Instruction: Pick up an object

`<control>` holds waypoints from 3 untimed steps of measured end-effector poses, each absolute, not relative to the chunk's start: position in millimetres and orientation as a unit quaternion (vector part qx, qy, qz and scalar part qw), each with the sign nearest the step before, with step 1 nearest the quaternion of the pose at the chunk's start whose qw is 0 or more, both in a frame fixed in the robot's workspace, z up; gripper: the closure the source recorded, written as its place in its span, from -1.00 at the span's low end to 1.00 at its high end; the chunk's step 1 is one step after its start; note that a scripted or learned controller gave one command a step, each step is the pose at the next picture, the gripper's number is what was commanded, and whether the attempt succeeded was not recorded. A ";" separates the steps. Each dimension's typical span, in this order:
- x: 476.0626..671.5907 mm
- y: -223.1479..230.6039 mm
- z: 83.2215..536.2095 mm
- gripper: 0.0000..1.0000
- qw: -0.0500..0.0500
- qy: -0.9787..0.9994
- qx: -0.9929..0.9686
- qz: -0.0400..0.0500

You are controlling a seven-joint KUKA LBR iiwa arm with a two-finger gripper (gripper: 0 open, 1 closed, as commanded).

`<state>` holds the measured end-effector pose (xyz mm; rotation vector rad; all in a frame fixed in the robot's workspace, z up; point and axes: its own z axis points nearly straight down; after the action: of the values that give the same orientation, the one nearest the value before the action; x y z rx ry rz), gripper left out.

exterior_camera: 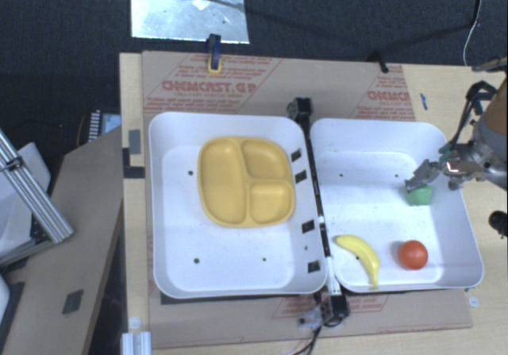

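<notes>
A small green object [421,194] sits in the right bin [373,156], close to its right wall. The gripper [419,181] is right over it, touching or nearly so; whether the jaws are clenched on it or released cannot be told. Nearer the front of that bin lie a red ball-like fruit [412,254] and a banana [359,256], apart from each other. The left bin [171,187] holds a yellow plate with 3 compartments [244,181].
</notes>
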<state>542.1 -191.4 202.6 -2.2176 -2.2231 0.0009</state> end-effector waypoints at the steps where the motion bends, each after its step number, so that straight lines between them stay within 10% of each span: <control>1: 544.7 -189.0 160.4 -1.00 0.001 -0.708 -0.707 0.000; 2: 546.7 -195.3 100.3 -1.00 0.001 -0.707 -0.707 0.001; 3: 548.7 -195.7 114.6 1.00 -0.002 -0.707 -0.707 -0.001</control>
<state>548.7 -195.7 114.6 -2.2240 -2.2249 -0.0022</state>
